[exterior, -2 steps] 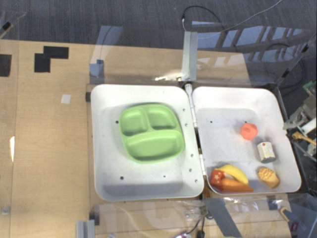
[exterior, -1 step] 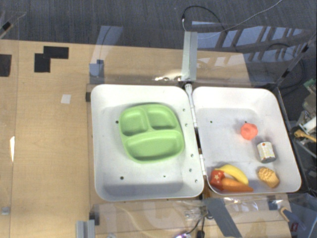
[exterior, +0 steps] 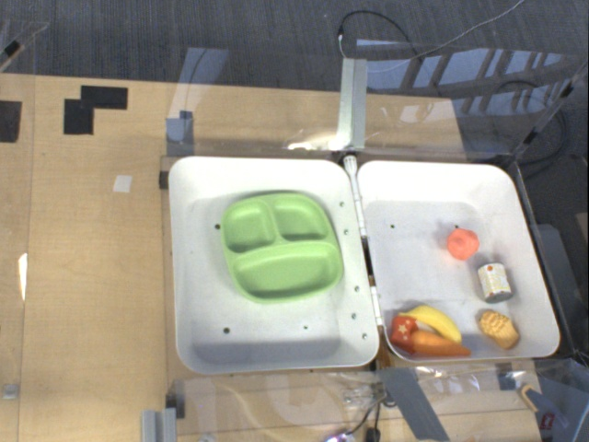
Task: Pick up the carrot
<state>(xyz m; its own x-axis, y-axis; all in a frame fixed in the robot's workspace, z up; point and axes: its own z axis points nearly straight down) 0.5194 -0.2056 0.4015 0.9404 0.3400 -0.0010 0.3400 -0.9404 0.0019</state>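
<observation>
At the near edge of the right bin [exterior: 515,201], in its near-left corner, I see the carrot [exterior: 439,343]. It lies flat, long axis running roughly left-right along the near wall, slightly tilted; fat end toward the left, thin tip pointing right and a bit toward me.

Crowded spot. A red item [exterior: 403,327], maybe a pepper or strawberry, I can't tell which, sits at the carrot's fat end, touching or nearly so, wedged into the corner. A banana [exterior: 434,321] lies just behind the carrot, curved, roughly parallel to it and looking in contact. So the carrot is boxed in: bin wall on the near side, banana on the far side, red item at the left. Only the tip end looks free.

Right of the tip, a little apart, I see a lumpy yellow-brown piece [exterior: 498,329], like a bread roll. Behind that stands a small can [exterior: 494,282], near the right wall. Farther back, an orange-red ball [exterior: 463,242] sits alone in open floor.

Left bin [exterior: 193,339] holds a green divided plate [exterior: 281,245], about centred.

As for the tool, I can't tell whether it is apart or together.
</observation>
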